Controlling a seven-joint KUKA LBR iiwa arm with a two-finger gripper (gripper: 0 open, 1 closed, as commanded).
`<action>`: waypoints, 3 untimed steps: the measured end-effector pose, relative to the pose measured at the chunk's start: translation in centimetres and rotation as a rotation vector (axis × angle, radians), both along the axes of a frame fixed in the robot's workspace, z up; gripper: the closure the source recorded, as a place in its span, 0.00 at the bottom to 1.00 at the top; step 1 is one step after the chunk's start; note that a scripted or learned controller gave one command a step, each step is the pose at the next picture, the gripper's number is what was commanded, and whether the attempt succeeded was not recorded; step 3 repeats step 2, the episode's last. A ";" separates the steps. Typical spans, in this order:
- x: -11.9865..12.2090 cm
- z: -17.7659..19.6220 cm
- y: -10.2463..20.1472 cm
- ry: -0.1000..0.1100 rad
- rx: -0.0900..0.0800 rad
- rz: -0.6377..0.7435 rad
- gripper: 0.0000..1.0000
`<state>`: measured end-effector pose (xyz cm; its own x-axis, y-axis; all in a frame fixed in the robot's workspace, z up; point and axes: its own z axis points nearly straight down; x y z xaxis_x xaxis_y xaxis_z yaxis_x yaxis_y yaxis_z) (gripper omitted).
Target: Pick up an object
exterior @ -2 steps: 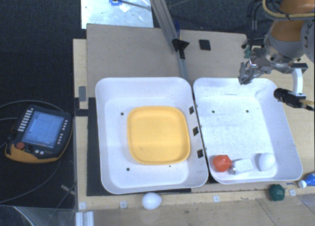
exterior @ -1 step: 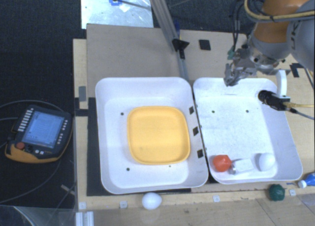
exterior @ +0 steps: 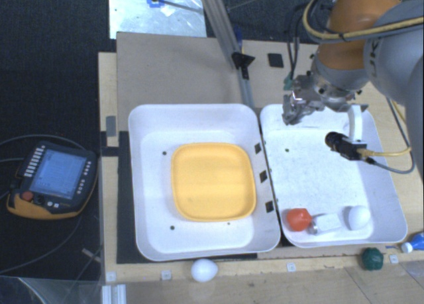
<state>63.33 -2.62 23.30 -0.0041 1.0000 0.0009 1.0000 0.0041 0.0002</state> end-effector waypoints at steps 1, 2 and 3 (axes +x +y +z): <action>-1.1 0.5 6.1 -0.001 0.001 0.002 1.00; -2.7 -1.0 10.8 0.001 0.000 0.000 1.00; -2.7 -1.0 10.8 0.001 0.000 0.000 1.00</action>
